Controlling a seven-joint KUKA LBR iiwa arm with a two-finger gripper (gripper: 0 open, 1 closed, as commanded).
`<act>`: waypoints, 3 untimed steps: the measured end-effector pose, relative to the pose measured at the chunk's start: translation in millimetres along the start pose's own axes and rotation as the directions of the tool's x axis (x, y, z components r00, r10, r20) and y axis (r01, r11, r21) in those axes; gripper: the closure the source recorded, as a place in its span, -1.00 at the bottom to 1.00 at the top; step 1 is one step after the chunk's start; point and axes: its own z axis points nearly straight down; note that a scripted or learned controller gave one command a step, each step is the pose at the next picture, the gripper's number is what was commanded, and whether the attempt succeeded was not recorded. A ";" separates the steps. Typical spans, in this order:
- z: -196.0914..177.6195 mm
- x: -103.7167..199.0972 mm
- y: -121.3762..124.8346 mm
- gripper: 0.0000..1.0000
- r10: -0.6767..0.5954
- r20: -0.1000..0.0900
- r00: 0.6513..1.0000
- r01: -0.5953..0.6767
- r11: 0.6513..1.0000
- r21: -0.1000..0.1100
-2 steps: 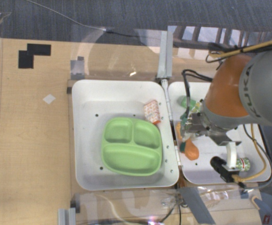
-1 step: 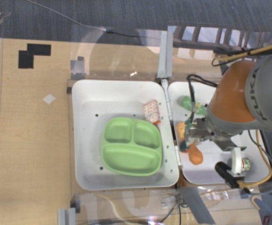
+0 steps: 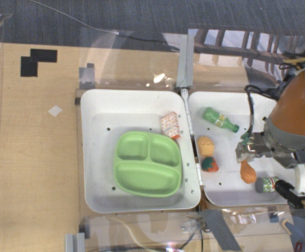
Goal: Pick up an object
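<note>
The arm (image 3: 300,114) reaches in from the right and hangs over the right bin (image 3: 231,101), its orange band and grey wrist covering that bin's right side. The gripper (image 3: 245,152) sits low over the bin's middle right, seen as a small metallic block at the end of the wrist; whether it is wide or narrow cannot be told from this angle, and nothing can be made out between its tips. Just below the gripper, almost touching it, lies an orange object (image 3: 247,172), rounded and tapering up toward the gripper. To the right of that, near the bin's lower right corner, lies a small can (image 3: 267,184) with a green and white label. Up and to the left of the gripper, a green bottle (image 3: 220,120) lies on its side, slanted, with its cap end pointing toward the gripper. Farther left, near the bin's left wall, a yellow piece (image 3: 205,144) sits above a red and green toy (image 3: 210,165), the two close together and apart from the gripper. In the left bin (image 3: 100,140) a green divided plate (image 3: 148,163) lies flat, and a small pink packet (image 3: 170,125) rests just beyond its upper right rim, near the wall between the bins.
</note>
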 end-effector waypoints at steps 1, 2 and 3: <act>-61.9 81.4 1.0 1.00 -0.003 -0.001 1.000 0.003 1.000 -0.001; -44.3 141.8 0.2 1.00 -0.003 -0.001 1.000 0.003 1.000 0.003; -0.1 70.9 -0.2 1.00 0.001 -0.001 1.000 -0.001 1.000 0.002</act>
